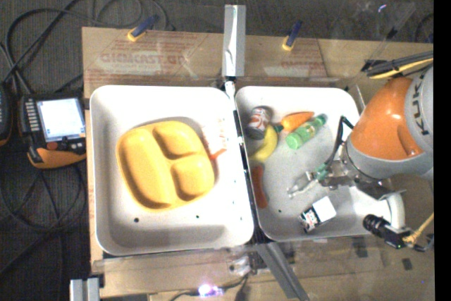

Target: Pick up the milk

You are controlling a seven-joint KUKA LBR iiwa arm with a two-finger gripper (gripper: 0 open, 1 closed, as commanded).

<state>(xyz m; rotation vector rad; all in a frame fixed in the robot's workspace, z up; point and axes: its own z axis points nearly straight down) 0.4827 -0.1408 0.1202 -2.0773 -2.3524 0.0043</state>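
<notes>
Now, what we see, item by item:

Bins: 2 shallow white bins side by side, smooth, with rounded corners, on a brown bench.
Left bin: we see a yellow plastic tray with 3 rounded compartments, glossy.
Arm: grey with an orange shell, reaching over the right bin; we read part of black lettering, "KU", on the shell.
Gripper: low over the right bin's floor, its 2 thin metal fingers apart with nothing between them.
Milk: a small boxy white carton with a dark end, lying on its side on the right bin's floor, just below the fingertips and apart from them; its print is too small for us to read.
Other contents: a curved yellow banana, an orange carrot, a green bottle, a small can, all in the right bin's upper part.
</notes>
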